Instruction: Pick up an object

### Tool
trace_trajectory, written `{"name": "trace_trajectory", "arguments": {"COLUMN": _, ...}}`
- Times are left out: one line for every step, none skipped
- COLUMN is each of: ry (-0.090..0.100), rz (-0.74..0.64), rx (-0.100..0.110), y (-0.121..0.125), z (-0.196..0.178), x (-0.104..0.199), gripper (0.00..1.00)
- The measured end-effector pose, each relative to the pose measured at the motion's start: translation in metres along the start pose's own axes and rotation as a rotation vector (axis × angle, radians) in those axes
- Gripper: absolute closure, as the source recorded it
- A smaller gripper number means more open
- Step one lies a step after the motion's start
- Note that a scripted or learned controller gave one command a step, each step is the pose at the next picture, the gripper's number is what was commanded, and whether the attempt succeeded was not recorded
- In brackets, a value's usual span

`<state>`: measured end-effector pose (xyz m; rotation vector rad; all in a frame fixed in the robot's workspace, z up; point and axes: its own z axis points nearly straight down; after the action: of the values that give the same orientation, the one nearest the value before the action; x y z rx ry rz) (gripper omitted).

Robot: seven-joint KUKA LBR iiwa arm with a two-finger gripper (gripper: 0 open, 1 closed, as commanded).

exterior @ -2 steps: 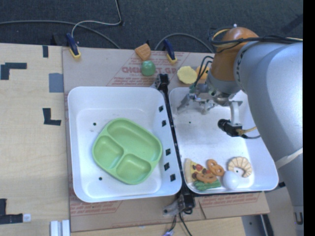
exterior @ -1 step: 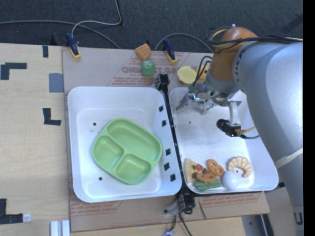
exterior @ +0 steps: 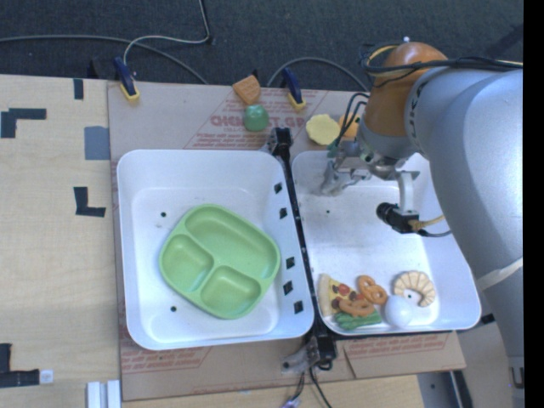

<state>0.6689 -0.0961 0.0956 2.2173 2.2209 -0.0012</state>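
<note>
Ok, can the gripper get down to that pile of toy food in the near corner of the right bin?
Probably yes. The gripper hangs over the far end of the right bin, and bare bin floor lies between it and the toy food. The pieces are crowded against the near wall, so a clean grasp may be awkward.

Arm (exterior: 476,143): grey, orange-banded, entering from the right. Gripper (exterior: 333,179): pointed down, far side of scene, nothing visibly held.

Wooden surface (exterior: 51,219) has a cardboard sheet (exterior: 195,126) on it, two white bins (exterior: 127,228) on top, plus black tape marks (exterior: 85,202).
</note>
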Motion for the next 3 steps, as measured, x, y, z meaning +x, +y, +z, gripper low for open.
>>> {"name": "trace_trajectory", "arguments": {"ry": 0.0, "rz": 0.0, "rx": 0.0, "y": 0.0, "z": 0.0, "x": 0.0, "gripper": 0.0}}
{"name": "trace_trajectory", "arguments": {"ry": 0.001, "rz": 0.001, "rx": 0.002, "y": -0.001, "z": 0.01, "x": 0.002, "gripper": 0.0}}
{"name": "trace_trajectory", "arguments": {"ry": 0.001, "rz": 0.0, "rx": 0.001, "y": 0.0, "z": 0.01, "x": -0.005, "gripper": 0.0}}
